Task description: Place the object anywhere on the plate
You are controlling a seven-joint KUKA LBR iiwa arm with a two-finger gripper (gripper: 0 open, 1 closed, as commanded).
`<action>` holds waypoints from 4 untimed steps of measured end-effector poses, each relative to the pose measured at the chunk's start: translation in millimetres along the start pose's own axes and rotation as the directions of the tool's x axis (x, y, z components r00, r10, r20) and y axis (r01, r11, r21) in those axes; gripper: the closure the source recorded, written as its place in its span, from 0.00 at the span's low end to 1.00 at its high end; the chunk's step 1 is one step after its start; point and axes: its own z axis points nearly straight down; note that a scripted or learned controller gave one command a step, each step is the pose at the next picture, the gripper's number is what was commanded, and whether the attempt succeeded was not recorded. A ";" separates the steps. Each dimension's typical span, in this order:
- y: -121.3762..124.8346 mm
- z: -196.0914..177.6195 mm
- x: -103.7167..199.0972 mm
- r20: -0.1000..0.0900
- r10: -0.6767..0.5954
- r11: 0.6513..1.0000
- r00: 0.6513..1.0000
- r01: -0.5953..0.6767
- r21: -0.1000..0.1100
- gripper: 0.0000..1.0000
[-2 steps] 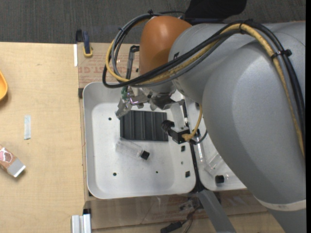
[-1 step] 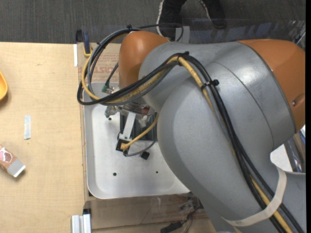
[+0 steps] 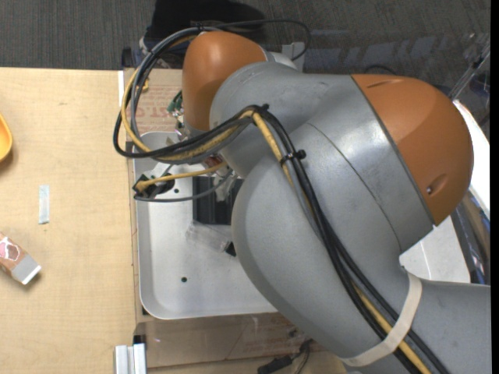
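Far left edge: an orange object, cut off by the frame, on the wooden bench. Right of it, a small pale strip; nearer, a pink-and-white wrapped item lying flat. Centre: a shallow white bin, its near left floor bare but for small dark specks. Centre to right: the grey arm with orange bands, trailing black and yellow cables, covers most of the bin. The gripper hangs low over the bin; its opening cannot be told. No plate can be identified.
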 end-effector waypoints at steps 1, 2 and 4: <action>2.3 -14.7 1.7 -0.003 0.411 0.912 0.912 -0.411 0.001 0.00; 0.5 -100.3 -1.2 -0.003 0.507 0.862 0.862 -0.507 0.000 0.00; -0.5 -152.5 -2.9 -0.003 0.471 0.882 0.882 -0.471 0.000 0.00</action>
